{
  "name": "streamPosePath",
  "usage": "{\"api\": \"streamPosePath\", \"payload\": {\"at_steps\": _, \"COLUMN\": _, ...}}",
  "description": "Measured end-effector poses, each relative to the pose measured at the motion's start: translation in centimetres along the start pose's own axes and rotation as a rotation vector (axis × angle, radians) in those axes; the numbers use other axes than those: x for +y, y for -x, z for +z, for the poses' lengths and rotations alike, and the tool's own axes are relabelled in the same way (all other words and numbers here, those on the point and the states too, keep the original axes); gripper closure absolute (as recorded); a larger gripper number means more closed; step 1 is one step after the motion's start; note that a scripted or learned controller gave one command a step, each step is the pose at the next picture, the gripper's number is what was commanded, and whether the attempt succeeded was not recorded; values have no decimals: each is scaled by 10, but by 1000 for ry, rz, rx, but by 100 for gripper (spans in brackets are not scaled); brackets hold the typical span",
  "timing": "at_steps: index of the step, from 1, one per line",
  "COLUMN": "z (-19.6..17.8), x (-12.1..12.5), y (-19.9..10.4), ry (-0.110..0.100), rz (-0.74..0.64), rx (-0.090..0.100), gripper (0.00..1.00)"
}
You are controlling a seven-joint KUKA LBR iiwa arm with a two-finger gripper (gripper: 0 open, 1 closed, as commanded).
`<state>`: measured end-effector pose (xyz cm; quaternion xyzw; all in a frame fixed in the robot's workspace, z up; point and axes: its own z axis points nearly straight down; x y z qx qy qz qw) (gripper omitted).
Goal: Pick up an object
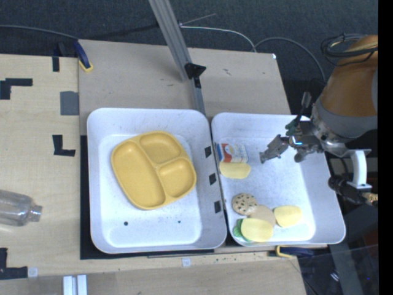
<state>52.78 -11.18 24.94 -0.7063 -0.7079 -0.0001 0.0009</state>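
The right bin [319,183] holds several small items. A white packet with red and blue print [232,152] lies at its left side, with a pale yellow oval piece [235,171] just below it. Near the front sit a speckled cookie [244,203], a beige piece [264,214], a yellow piece [288,215] and a yellow-green piece [256,229]. My gripper [281,156] hangs over the bin's upper right part, right of the packet and apart from every item. Its fingers [270,152] are spread open with nothing between them.
The left bin [101,165] holds a yellow divided plate [153,168]. A metal post [172,29] slants in from the top above the bins. A clear plastic bottle [15,208] lies on the bench at the far left.
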Motion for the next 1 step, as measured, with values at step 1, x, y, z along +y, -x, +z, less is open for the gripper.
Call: {"api": "streamPosePath", "payload": {"at_steps": 1, "z": -38, "x": 12, "y": -15, "ry": 4, "rz": -2, "rx": -1, "gripper": 0}}
